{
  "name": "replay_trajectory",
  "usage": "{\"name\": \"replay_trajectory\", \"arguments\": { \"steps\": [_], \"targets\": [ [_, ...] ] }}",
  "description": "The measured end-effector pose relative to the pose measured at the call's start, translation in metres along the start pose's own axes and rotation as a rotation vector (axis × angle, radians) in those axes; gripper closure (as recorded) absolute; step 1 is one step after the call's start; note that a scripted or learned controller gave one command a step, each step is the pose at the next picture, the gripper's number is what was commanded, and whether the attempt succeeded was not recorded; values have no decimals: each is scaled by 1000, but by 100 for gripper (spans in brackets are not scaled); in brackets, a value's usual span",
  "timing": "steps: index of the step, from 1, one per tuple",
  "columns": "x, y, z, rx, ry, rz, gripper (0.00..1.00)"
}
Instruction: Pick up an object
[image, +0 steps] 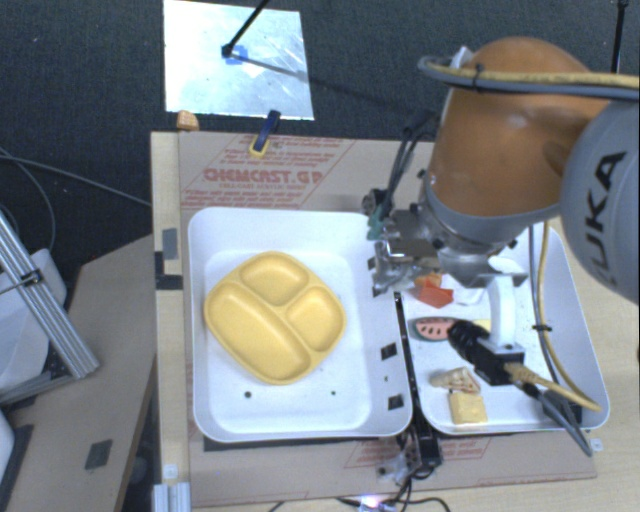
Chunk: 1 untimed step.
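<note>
Claw (400, 262) above two bins (370, 330); one yellow tray (275, 316).

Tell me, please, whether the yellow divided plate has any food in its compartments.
Empty: the yellow divided plate lies flat in the left bin, and all three compartments show bare yellow.

Both white bins, the left bin (215, 400) and the right bin (585, 345), look like smooth, glossy plastic. The yellow divided tray (275, 315) in the left bin is smooth plastic with a soft sheen. Under the bins lies matt brown cardboard (260, 175) with red print. The arm's orange band (500, 130) is glossy and smooth.
</note>
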<state>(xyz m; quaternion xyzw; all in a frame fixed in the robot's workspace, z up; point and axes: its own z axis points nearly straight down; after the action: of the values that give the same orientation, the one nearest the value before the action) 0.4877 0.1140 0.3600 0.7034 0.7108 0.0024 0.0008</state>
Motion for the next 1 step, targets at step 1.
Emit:
{"name": "replay_trajectory", "arguments": {
  "steps": [1],
  "targets": [
    [0,1,-11,-3,0,-5,100]
  ]
}}
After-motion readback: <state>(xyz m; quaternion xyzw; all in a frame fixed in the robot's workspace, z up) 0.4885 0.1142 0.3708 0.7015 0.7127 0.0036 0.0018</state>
